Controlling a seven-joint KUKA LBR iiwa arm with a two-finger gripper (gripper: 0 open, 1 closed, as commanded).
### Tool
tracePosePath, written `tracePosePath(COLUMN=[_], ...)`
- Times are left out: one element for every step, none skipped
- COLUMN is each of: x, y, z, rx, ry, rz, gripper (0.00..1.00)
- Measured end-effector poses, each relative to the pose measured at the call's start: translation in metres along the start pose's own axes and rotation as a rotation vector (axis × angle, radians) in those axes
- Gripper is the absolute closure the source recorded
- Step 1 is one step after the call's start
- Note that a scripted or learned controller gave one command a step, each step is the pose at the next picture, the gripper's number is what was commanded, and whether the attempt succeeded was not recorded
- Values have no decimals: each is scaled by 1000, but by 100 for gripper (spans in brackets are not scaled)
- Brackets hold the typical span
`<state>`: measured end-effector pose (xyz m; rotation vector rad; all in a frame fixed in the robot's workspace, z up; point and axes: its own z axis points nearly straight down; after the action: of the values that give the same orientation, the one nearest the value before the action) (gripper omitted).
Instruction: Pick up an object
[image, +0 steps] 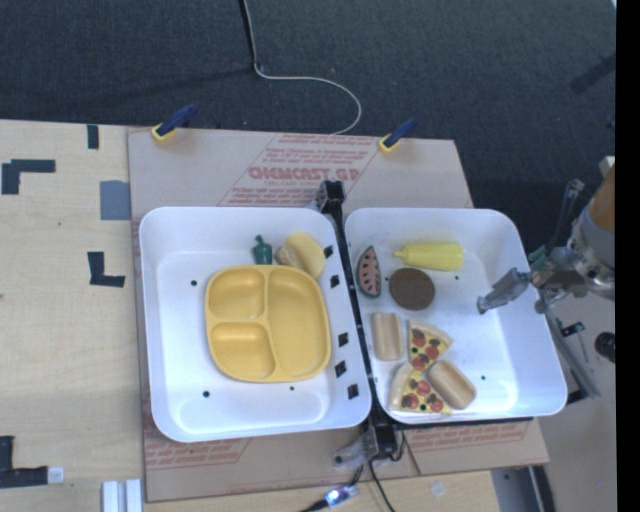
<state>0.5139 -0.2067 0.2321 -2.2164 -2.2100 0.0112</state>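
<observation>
Tool (497, 297) above glossy white bin (520, 390).

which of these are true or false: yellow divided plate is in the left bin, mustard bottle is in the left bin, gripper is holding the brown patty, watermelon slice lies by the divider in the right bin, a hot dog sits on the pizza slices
1. The yellow divided plate is in the left bin. True.
2. The mustard bottle is in the left bin. False: it lies in the right bin, near its far edge.
3. The gripper is holding the brown patty. False: the patty lies apart from it on the bin floor.
4. The watermelon slice lies by the divider in the right bin. True.
5. A hot dog sits on the pizza slices. True.
</observation>
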Motion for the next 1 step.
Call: tracePosePath(x=[0], y=[3], z=[-6], rx=[-11], ry=[-3], rz=[-4], gripper=[0])
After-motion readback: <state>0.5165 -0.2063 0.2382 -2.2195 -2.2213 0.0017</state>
